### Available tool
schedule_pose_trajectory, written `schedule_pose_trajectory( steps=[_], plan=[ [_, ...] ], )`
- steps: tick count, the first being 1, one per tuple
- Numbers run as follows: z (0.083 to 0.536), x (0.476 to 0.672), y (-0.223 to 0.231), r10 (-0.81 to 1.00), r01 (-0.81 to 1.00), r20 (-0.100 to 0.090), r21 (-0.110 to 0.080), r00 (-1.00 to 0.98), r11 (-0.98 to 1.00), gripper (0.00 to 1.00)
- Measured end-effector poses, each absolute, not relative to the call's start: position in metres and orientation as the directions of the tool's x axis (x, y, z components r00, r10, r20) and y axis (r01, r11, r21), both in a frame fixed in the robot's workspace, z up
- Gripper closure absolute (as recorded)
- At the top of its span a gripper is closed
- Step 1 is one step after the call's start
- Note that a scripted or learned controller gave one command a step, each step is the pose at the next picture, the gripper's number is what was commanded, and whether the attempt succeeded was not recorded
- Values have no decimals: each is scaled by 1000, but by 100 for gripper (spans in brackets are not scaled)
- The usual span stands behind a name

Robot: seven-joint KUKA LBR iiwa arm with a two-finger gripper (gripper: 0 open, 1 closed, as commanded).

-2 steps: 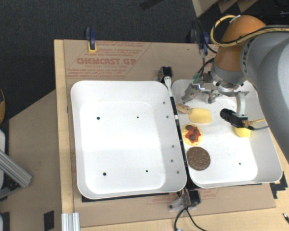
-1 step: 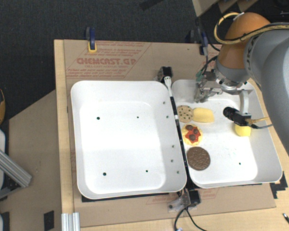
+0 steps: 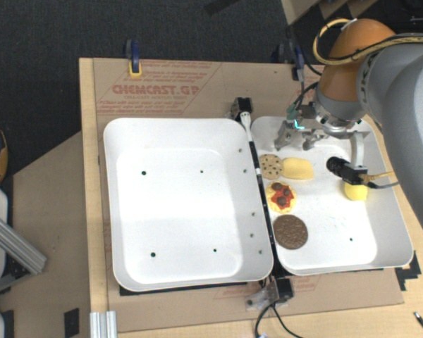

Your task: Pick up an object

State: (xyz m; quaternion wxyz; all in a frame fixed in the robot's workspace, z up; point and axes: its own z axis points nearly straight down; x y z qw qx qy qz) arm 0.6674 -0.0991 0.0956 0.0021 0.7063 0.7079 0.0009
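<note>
Gripper (image 3: 296, 138) jaws look apart, empty, though view poor. Yellow piece (image 3: 298, 168) just below jaws: we judge it light, rigid, smooth; pinch across short width.

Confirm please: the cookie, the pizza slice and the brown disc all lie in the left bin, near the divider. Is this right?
Not quite. The camera view shows the cookie, pizza slice and brown disc in the right bin, not the left; they do lie near the divider.

Glossy smooth white plastic bins (image 3: 176, 196) sit on a matt brown cardboard sheet (image 3: 99, 104).
</note>
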Motion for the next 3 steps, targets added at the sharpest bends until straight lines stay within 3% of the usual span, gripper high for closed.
schedule_pose_trajectory(
  steps=[1,2,3],
  plan=[
    [89,644,-95,1000,1000,-1,10,3,-3,0],
    [89,597,-94,1000,1000,0,9,2,-2,0],
    [87,566,-112,1000,1000,1,2,2,-2,0]
  ],
)
